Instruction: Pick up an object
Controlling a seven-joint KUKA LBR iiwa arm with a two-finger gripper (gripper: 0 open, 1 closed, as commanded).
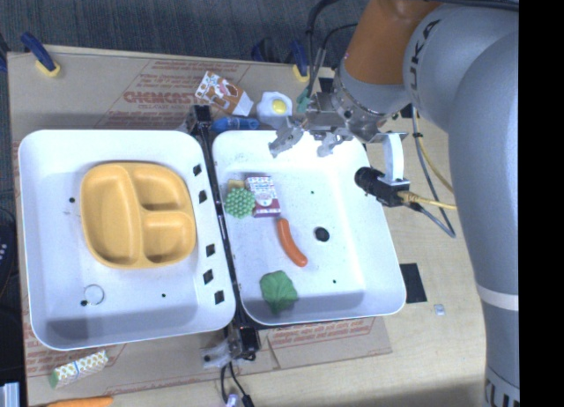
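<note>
In the right bin lie a green bumpy ball, a small red and white packet, an orange carrot-like stick and a green leafy piece. My gripper hangs over the bin's back edge, up and to the right of the packet. Its two grey fingers stand apart with nothing between them.
The left bin holds a yellow divided tray. Behind the bins on the cardboard lie a small snack packet, a blue item and a yellow and white toy. A black dot marks the right bin's floor.
</note>
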